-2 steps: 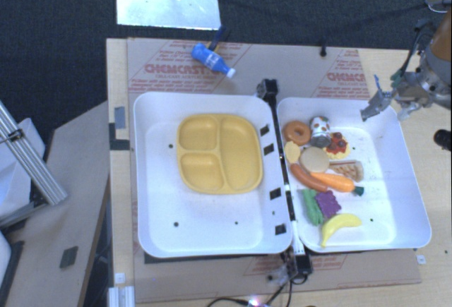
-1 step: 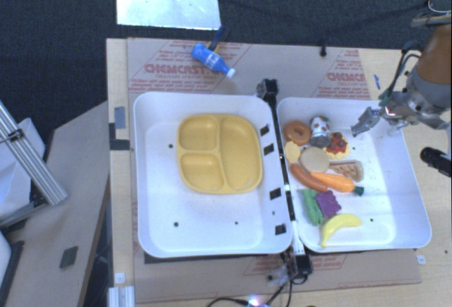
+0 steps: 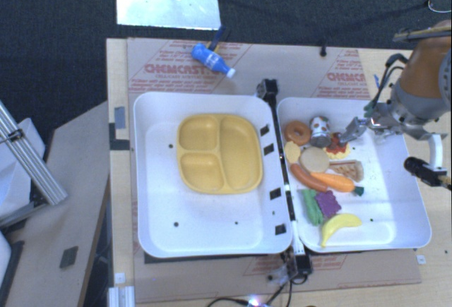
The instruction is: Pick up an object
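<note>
My gripper [image 3: 351,133] hangs over the upper middle of the right bin [image 3: 406,217], reaching in from the right. Its tip is just right of a small silver-and-red can [image 3: 320,128] and above an orange-red piece [image 3: 337,151]. Nothing shows as held. Toy foods lie along the bin's left side: a brown donut [image 3: 297,133], a beige round piece [image 3: 314,159], a red sausage [image 3: 307,176], an orange carrot [image 3: 334,182], a slice of toast [image 3: 347,170], a green vegetable [image 3: 311,205], a purple piece [image 3: 328,204] and a yellow banana [image 3: 339,226].
The left bin [image 3: 159,228] holds a yellow divided plate [image 3: 219,153]. A blue bottle [image 3: 210,58] lies on the board behind the bins. A black part [image 3: 426,171] of the arm juts over the right bin's right edge. The right half of the right bin is bare.
</note>
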Controlling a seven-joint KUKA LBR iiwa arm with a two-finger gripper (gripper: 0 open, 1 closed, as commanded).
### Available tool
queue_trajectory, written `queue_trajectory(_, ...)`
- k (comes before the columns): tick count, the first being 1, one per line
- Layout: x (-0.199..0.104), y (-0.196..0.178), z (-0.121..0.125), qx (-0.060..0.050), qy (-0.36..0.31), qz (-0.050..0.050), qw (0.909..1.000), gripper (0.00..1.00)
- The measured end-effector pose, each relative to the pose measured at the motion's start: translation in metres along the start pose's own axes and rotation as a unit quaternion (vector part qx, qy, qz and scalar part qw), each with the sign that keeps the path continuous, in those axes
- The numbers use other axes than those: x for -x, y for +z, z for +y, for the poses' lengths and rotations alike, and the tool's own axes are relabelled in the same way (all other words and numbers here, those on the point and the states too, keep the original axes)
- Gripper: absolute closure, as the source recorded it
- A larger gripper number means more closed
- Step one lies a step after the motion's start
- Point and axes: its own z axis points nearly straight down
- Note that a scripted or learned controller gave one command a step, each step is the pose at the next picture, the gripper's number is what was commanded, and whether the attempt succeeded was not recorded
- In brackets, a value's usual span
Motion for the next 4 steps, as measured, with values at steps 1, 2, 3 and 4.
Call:
queue_trajectory(1,-0.001,0.043,0.003,0.003,0.000,0.002,1.0000,0.00)
queue_trajectory(2,-0.002,0.027,0.007,0.009,-0.001,0.001,1.0000,1.00)
queue_trajectory(3,-0.003,-0.038,0.008,0.005,-0.001,-0.002,1.0000,1.00)
queue_trajectory(4,-0.003,-0.093,0.010,0.005,-0.001,-0.002,1.0000,1.00)
